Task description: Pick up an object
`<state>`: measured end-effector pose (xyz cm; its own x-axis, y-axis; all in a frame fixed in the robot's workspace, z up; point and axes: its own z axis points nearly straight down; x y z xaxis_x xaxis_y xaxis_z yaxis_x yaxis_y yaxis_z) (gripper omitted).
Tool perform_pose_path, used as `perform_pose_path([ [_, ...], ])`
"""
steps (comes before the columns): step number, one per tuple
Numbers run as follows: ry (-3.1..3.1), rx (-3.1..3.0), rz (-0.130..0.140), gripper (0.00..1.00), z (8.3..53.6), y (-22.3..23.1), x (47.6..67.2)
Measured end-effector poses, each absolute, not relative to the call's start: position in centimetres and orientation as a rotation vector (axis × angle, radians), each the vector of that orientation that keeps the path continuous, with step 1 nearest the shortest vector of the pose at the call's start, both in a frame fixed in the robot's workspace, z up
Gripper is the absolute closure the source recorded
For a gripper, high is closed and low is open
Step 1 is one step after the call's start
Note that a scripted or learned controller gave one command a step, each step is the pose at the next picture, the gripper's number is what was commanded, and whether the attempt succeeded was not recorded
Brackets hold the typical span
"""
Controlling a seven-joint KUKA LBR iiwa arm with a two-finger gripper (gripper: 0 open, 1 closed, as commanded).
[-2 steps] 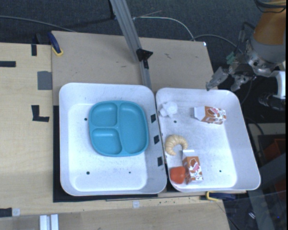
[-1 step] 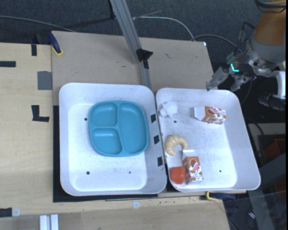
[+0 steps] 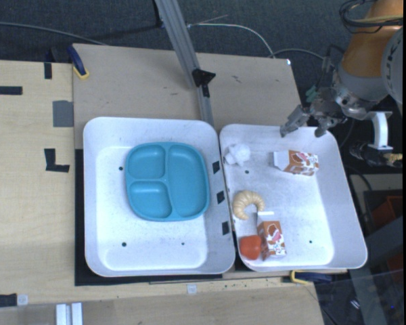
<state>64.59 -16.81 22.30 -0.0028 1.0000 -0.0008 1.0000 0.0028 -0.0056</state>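
Gripper: the gripper [image 3: 303,126] hangs over the upper right rim of the right bin [image 3: 338,202], its two dark fingers spread apart with nothing between them
Arm: the grey arm [image 3: 369,59] with its orange band comes in from the right, above and right of the gripper
Small carton: a white and orange carton [image 3: 296,162] lies in the right bin just below the gripper, apart from it, the nearest thing to it
White crumpled thing: a white wad [image 3: 237,154] lies below and left of the gripper, near the bin's left wall
Croissant: a pale croissant [image 3: 247,202] lies further below and left of the gripper
Red pieces: a red carton [image 3: 273,239] and a red round thing [image 3: 251,248] lie side by side, well below the gripper
Left bin: the left bin [image 3: 101,202] on the worktop [image 3: 27,181] holds a blue divided plate [image 3: 167,181], well left of the gripper
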Motion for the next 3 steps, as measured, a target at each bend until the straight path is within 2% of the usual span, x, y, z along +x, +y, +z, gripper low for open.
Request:
perform_pose_path([
  [1,-2.22,-2.215,0.009,0.0,15.9,-16.6,65.0],
  [2,-2.235,-2.233,-0.004,0.0,11.1,-17.2,64.5],
  [3,-2.238,-2.231,-0.007,1.0,12.3,-17.1,64.6],
])
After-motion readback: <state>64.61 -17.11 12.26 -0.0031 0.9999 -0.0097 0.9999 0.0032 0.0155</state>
